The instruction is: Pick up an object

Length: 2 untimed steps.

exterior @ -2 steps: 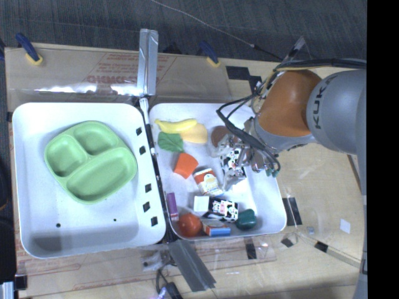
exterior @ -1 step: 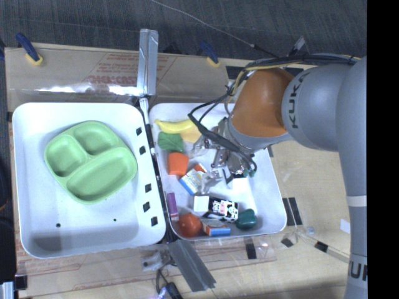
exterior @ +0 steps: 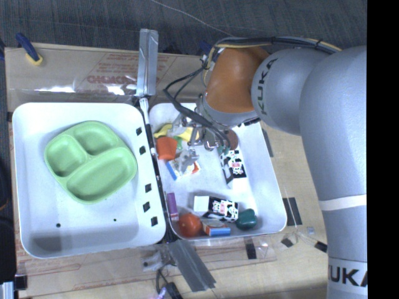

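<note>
While the grey arm reaches in from the counter's right edge, its hand hangs low over the upper left part of the right bin, close to the wall that this bin shares with the left bin. Whether the hand is released or clenched cannot be told, because the orange band and a tangle of cables cover most of it from above.

Directly beneath and around the hand lies a small heap of things: an orange object just to its left, a yellow object above that toward the bin's far left corner, and a blue strip below. These lie touching or nearly touching one another, and nothing can be seen gripped by the hand. A black-and-white cow-patterned box lies just to the right of the hand, apart from the heap.

Along the bin's near edge, well apart from the hand, sit a red ball, a white block, a second cow-patterned box and a dark green object, with a purple stick against the shared wall.

A green divided plate rests in the left bin, toward its far side.
</note>
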Each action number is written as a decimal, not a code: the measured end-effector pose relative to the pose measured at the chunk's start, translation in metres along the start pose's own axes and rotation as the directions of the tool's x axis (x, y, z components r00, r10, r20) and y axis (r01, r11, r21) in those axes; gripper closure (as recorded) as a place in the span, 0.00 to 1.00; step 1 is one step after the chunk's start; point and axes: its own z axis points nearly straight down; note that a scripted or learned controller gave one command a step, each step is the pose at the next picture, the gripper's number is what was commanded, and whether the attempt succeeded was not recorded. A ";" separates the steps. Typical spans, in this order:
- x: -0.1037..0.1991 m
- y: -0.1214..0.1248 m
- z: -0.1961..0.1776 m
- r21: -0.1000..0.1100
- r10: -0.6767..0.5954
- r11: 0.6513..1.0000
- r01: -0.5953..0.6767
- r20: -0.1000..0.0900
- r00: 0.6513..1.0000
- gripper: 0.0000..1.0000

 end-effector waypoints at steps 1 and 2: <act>-0.003 -0.004 -0.015 0.008 -0.003 1.000 0.003 0.008 1.000 1.00; -0.031 0.037 -0.116 -0.001 0.066 0.998 -0.066 -0.003 0.998 1.00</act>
